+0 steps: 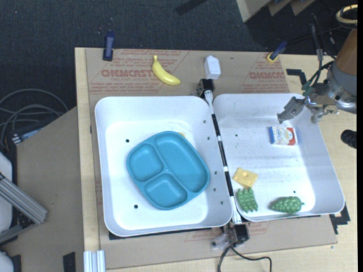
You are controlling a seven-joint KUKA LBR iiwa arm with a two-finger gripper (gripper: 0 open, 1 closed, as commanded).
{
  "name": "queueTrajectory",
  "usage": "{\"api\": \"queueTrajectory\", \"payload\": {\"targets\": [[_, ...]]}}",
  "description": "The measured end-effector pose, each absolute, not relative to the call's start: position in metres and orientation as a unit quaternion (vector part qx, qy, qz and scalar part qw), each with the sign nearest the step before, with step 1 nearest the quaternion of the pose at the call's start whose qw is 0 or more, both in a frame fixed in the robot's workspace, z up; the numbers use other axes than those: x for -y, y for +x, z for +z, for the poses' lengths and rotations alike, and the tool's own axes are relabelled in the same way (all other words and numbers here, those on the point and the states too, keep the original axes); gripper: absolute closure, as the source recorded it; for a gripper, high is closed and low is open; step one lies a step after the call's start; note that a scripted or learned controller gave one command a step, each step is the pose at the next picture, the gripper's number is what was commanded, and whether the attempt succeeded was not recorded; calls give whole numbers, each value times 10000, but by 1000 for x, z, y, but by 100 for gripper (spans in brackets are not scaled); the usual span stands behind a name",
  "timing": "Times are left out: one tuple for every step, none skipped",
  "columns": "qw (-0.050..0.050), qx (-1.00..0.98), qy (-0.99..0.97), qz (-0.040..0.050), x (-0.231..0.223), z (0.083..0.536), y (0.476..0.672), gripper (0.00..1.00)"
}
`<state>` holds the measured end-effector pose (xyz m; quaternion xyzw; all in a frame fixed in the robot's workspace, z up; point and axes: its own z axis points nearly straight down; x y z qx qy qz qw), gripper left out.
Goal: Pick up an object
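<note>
Gripper: the grey two-finger gripper (300, 107) hangs over the upper right corner of the right-hand shallow white bin (323, 174), fingers spread, nothing between them.
Likely target: the small white carton with red and blue print (282, 135) lies flat just below and left of the fingertips; I judge it the nearest pick.
Right bin, other contents: yellow holed cheese wedge (245, 178), green leafy toy vegetable (246, 199), green grape-like bunch (286, 204), all grouped along the near edge, well apart from the gripper.
Left bin (110, 152): blue three-compartment plastic tray (165, 169), compartments bare.
Outside bins: yellow toy banana (164, 72) on the bench board.
</note>
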<state>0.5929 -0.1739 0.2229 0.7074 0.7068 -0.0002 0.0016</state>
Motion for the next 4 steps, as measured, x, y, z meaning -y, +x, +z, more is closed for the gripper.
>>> {"api": "queueTrajectory", "payload": {"targets": [[-15, -7068, 7074, -9, 185, 112, 572, 0], [16, -7074, 7068, 2, 220, 122, 624, 0], [1, -7071, 7071, -3, 224, 167, 573, 0], [-18, -7079, 7063, 4, 218, 101, 605, 0]]}}
